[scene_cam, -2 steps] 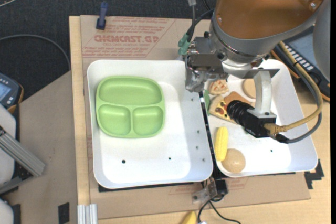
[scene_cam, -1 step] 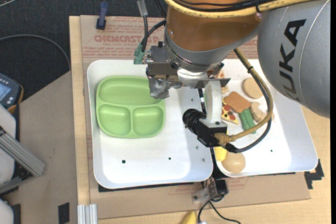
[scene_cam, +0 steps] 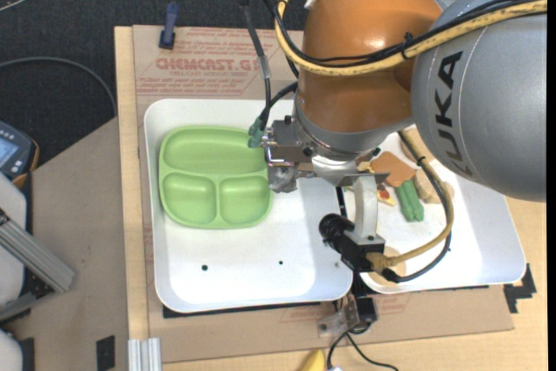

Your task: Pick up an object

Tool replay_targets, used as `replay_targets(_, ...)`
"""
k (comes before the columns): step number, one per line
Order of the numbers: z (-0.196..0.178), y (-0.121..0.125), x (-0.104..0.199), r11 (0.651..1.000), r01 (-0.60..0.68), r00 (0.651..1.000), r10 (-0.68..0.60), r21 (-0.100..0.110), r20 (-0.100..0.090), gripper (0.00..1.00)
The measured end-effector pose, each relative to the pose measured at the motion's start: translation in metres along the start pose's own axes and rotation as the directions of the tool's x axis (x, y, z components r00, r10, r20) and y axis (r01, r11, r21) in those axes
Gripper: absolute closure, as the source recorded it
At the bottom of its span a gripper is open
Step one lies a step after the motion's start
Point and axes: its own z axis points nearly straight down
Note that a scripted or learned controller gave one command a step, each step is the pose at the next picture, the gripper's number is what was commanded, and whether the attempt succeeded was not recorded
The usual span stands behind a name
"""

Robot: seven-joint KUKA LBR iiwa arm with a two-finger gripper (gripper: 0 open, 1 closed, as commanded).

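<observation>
The claw [scene_cam: 285, 172] hung at the right edge of the green plate [scene_cam: 213, 178] in the left bin [scene_cam: 243, 282]; I could not tell how open it was. Gripping the rim squarely seemed best.

grey arm [scene_cam: 486, 91] from right, wrist [scene_cam: 365, 39] pointing down, gripper [scene_cam: 285, 174] beneath

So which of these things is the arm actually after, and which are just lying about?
For the job: green tray in the left bin; green piece and orange piece in the right bin; the arm.
Just lying about: blue clip, cardboard, metal rail.
</observation>
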Motion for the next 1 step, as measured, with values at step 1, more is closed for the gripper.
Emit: replay_targets(1,-0.1251,0.0004,0.021,1.0,0.009,1.0,-0.01,-0.026,-0.012,1.0)
